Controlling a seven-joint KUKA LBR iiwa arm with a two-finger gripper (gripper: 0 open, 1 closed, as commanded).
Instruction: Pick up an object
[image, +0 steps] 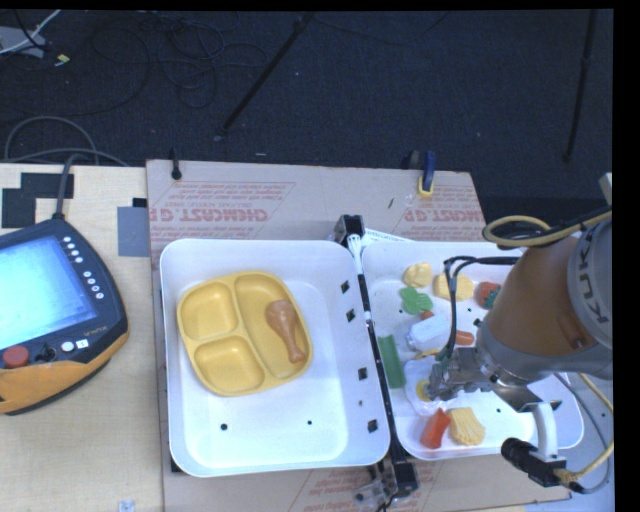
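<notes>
1. Your gripper (447, 378) hangs low over the right bin (570, 432), reaching in from the right under the orange-banded wrist; whether it is spread or pressed together you cannot tell from this angle, and nothing is seen pinched in it.

2. The candidates lie scattered in that bin: a yellow wedge (465, 426) and a red-orange piece (434, 428) just below the gripper, a green bar (391, 362) against the bin's left wall, a white piece (425, 336) just above the gripper, and a green piece (415, 299) and a yellow piece (418, 274) further up.

3. By their look these are small toy foods, probably light, stiff plastic with smooth, slippery skins. Expect them to skid or roll under a glancing touch rather than break.

4. The yellow wedge seems your best bet: flat sides, so take it across its narrow width.

5. It lies just beside the red-orange piece and near the bin's front rim, leaving little room for the fingers there.

6. Open room is in the left bin (190, 262), where a yellow divided plate (215, 311) carries a toy drumstick (287, 330) in its right-hand compartment. The raised divider (366, 330) between the bins needs clearing on any crossing.
</notes>
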